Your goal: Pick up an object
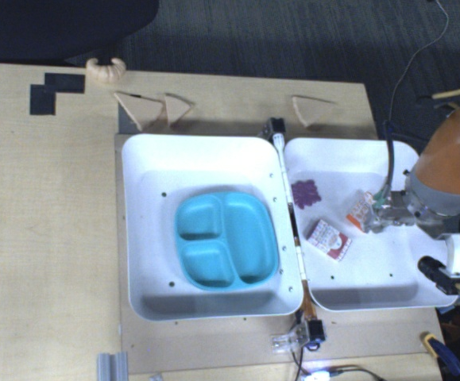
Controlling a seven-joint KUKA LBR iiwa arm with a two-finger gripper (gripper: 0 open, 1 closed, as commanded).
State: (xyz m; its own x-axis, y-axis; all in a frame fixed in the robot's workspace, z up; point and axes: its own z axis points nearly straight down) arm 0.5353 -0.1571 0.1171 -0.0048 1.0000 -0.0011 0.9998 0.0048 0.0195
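The gripper, finger state impossible to tell, hovered mid right bin, open floor around. Nearby lay a red-and-white packet and purple clump.

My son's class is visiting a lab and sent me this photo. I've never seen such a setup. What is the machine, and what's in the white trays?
One camera looks down at a slant on a wooden bench with two shallow white bins. The grey and orange shape at the right is a robot arm; its gripper is down in the right bin, by a small clear and orange item. Whether it grips that item is unclear. Also there: a purple piece and a red and white packet. The left bin holds a blue divided tray.
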